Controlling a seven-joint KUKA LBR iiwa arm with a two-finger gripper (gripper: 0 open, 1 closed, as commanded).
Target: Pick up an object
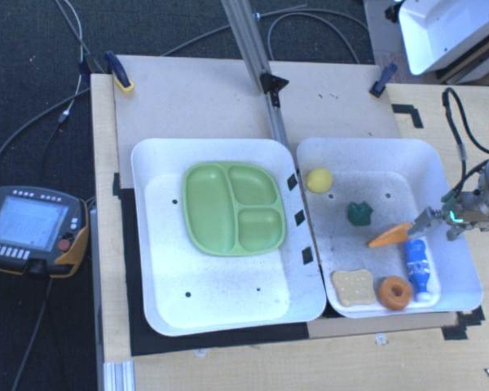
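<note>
A robot arm reaches in from the right over 2 white bins on a bench. Nearest the camera, along the front of the right bin (464, 287), lie a slice of toast (353, 287), a brown donut (394, 292) just beside it, and a blue and white bottle (417, 268) standing on end against the donut's right. Just behind these, an orange carrot (390, 235) lies slanted in mid-bin, its tip pointing up toward the gripper (445, 217), which hangs at the bin's right rim; the carrot's thin end sits just beside the left finger, though contact cannot be made out. Whether the fingers are parted or closed cannot be told at this size, and nothing is seen between them. A small dark green toy (359, 213) sits left of the carrot, and farther back a yellow ball (319, 180) rests near the bin's rear left corner. The left bin (159, 300) holds a green plate (233, 208) with 3 compartments, lying flat toward the back. To the far left, off the bench, a teach pendant (33, 230) lies on dark carpet. At the bench's rear, 2 blue clamps (119, 72) grip the board's corners.
</note>
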